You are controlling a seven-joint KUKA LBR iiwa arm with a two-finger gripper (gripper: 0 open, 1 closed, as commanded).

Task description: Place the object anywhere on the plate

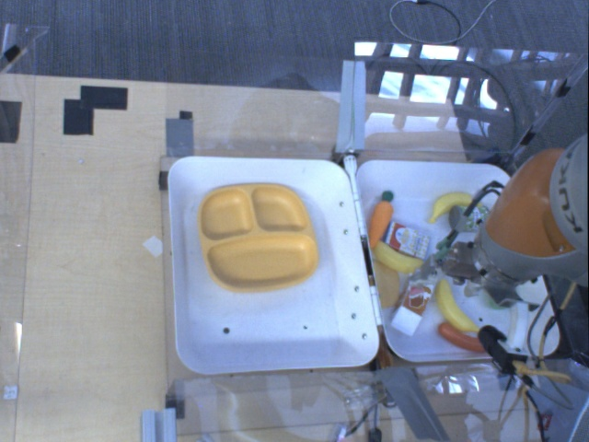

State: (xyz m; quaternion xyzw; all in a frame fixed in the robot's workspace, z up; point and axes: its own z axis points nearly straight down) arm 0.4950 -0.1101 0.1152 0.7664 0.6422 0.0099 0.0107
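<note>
The plate (259,237) is a yellow-orange tray with rounded corners, split into three compartments: two smaller ones along its far side and one long one along its near side, parted by raised ridges. It lies flat in the left bin (193,339), toward that bin's far half, with bare white floor all round it. The widest bare strip runs along the near edge; narrower margins lie to its left, its right and beyond it. The left bin's right wall touches the right bin (373,178) along a shared seam.

The right bin is crowded. A carrot (380,222) with a green top lies near the seam. Beside it sits a small red-and-white carton (406,238), with a yellow banana (396,260) just below it and another banana (448,204) toward the far side. A white box with a red label (413,308) rests near the front, a third banana (454,308) lies to its right, and a red-orange sausage-like piece (457,338) sits by the near wall.

The gripper (450,261) hangs low over the middle of the right bin among these items, below the arm's orange band (529,215). How it stands, and whether anything is in its grasp, cannot be told from this angle.
</note>
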